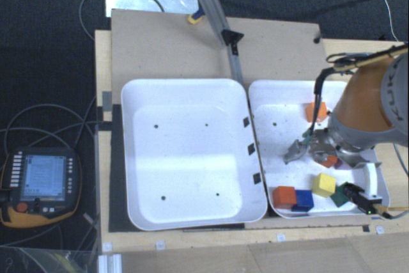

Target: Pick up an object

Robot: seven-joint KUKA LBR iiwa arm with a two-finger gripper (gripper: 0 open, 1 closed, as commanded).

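My gripper (299, 150) hangs low over the middle of the right bin (275, 105), reaching in from the right under the arm's orange band. Just to its right a small red piece (329, 162) peeks out from under the wrist. An orange block (314, 112) lies behind the gripper near the bin's far side. Along the near wall sit an orange-red block (284, 194), a blue block (304, 200), a yellow block (324, 185) and a dark green piece (341, 195). Nothing visibly sits in the gripper.
The left bin (137, 99) lies beside the right one, their walls meeting at a ridge with black clips (251, 149). A metal pole (214, 6) slants over the brown board behind the bins. A teach pendant (39, 185) rests on the floor at left.
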